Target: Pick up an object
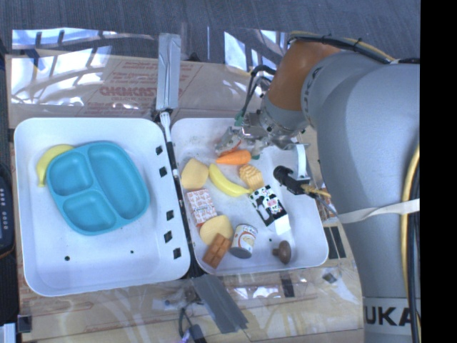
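Observation:
The right bin (308, 229) holds several toy foods. An orange carrot (233, 157) lies near its far edge, with a yellow banana (227, 182) and a ridged yellow piece (250, 176) just in front of it. My gripper (239, 136) hangs over the bin's far part, directly behind and above the carrot. The wrist and the grey arm with its orange band (296, 77) hide most of the gripper.
Also in the right bin are a yellow wedge (193, 174), a red-and-white packet (202, 206), a cow-patterned carton (270, 207), a can (244, 239), a brown bar (216, 249) and a small brown piece (283, 251). The left bin (28, 263) holds a blue divided plate (96, 186) and a second banana (50, 159).

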`<move>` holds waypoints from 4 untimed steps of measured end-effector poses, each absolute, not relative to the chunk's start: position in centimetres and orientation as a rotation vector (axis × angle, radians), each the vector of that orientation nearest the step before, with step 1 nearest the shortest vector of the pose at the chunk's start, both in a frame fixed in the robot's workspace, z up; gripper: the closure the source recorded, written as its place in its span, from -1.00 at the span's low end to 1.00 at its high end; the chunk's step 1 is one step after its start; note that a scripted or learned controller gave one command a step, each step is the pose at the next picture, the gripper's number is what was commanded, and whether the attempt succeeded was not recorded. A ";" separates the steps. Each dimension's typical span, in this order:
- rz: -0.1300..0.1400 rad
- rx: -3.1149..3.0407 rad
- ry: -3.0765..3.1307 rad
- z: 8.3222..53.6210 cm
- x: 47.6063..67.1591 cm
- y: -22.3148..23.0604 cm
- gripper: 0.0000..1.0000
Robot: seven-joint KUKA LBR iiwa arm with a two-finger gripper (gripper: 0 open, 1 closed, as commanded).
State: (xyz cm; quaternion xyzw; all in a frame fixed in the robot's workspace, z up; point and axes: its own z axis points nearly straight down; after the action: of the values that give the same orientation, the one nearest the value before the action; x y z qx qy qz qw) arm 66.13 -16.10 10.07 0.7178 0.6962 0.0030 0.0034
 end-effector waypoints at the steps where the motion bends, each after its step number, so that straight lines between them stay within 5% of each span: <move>1: -0.003 2.342 2.097 12.6 65.8 -18.9 -1.00; 2: -0.005 2.297 2.153 8.9 65.7 -18.9 -1.00; 3: -0.008 2.291 2.161 9.8 65.8 -18.8 1.00; 4: -0.008 2.443 1.986 8.8 64.4 -12.7 1.00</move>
State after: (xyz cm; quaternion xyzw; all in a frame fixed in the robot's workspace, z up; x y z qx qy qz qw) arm 64.37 -12.67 8.80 0.7760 0.6307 -0.0026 -0.0035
